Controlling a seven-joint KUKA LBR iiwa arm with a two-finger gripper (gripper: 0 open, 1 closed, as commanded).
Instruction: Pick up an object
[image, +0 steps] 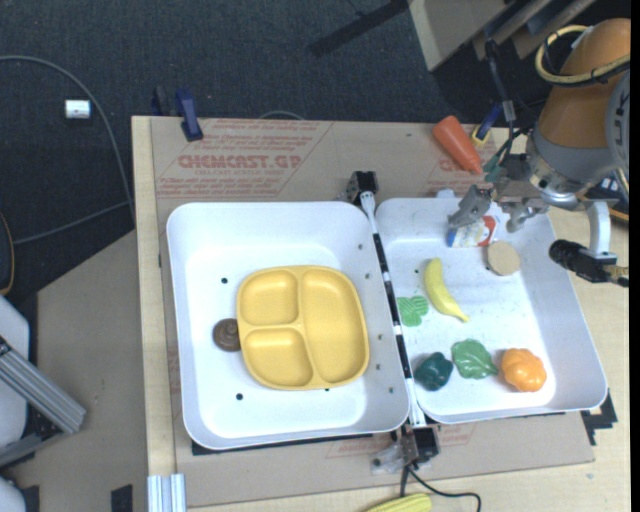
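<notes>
My gripper (493, 218) hangs over the far end of the right bin (570, 330), its two grey fingers spread open. Just below its left finger lies a small white, red and blue item (472, 235); I cannot see it clamped. A tan round piece (504, 261) sits a little nearer, under the right finger. Further toward the front are a yellow banana (442, 290), a light green piece (411, 308), a dark green pepper (433, 371), a green leafy piece (472, 359) and an orange fruit (523, 369).
The left bin (195, 260) holds a yellow divided plate (300, 327) and a brown disc (227, 334) beside it. An orange carrot (457, 144) lies on the cardboard behind the right bin. A black clip (362, 186) sits where the bins meet.
</notes>
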